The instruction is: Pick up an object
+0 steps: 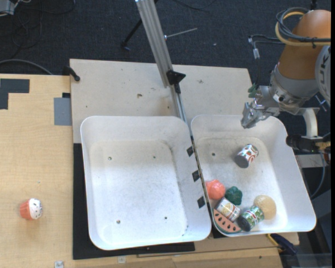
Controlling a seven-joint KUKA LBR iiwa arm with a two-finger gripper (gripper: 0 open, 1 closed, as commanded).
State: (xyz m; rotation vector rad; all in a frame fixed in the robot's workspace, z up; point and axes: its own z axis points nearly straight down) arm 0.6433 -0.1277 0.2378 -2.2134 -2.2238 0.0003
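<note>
Camera view: gripper (251, 118) hangs over the far rim of the right bin (293, 166), nothing between its fingers; whether it's open or closed I can't tell from this angle.

Candidate objects, all placed relative to the right bin: a small can with a striped label (246, 155) lies alone on its side mid-floor, nearest the gripper. The rest pile in the near corner by the divider: orange ball (215, 189), dark green lumpy thing (233, 195), two more little cans (229, 209) (251, 217) touching each other, a tan round piece (265, 206), a watermelon slice toy (225, 223) at the near rim.

Risks, my read:
- lone can is round and on its side, so it likely rolls if a finger clips it off-centre
- the corner pile is tight against wall and divider; fingers may jam or nudge neighbours
- gripper sits near the rim, so a straight descent could hit it

Surroundings: left bin (134, 177) beside it, pale bench board under both, wooden table left of that with a small red-and-white figure (31, 209). Aluminium extrusion post (156, 38) rises behind the bins; dark carpet and cables beyond.
</note>
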